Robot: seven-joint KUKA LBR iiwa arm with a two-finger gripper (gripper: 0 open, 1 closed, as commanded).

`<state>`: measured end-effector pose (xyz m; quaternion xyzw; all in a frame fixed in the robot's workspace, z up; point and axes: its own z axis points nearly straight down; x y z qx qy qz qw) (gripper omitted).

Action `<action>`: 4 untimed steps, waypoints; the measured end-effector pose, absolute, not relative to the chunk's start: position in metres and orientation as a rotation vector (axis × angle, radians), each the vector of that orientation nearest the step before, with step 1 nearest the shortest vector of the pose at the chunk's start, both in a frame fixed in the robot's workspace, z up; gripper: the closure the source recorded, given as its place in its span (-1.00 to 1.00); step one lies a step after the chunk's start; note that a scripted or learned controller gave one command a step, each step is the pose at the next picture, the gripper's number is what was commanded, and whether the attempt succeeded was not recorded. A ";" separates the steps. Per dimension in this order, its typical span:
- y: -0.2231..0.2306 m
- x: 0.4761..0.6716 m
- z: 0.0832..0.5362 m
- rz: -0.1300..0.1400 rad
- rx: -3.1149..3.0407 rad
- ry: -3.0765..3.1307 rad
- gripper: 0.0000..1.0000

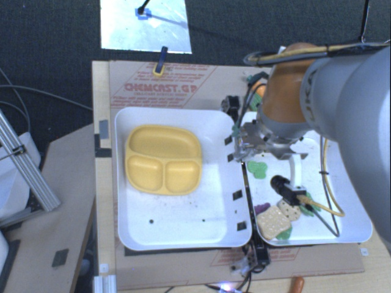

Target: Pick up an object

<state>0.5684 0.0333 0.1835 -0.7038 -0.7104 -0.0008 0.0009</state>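
Cardboard-lined bench, two white bins: my gripper (256,154) sits low over the right bin (348,224), finger state I cannot tell, green piece (259,170) just below them, looks light, soft, so I'd pinch it across its middle.

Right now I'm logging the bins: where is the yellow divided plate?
The yellow divided plate lies in the left bin, toward its upper left part, well left of the arm.

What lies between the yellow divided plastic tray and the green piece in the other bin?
In the camera view, bare white bin floor, then the two bins' touching rims, lie between the yellow divided plastic tray and the small green piece.
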 end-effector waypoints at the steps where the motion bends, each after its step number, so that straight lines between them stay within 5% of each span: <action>1: 0.140 0.553 0.160 -0.003 -2.201 -2.234 1.00; 2: 0.098 0.534 0.303 -0.021 -2.226 -2.229 1.00; 3: 0.145 0.486 0.386 -0.018 -2.211 -2.236 1.00; 4: 0.142 0.488 0.392 -0.007 -2.211 -2.236 1.00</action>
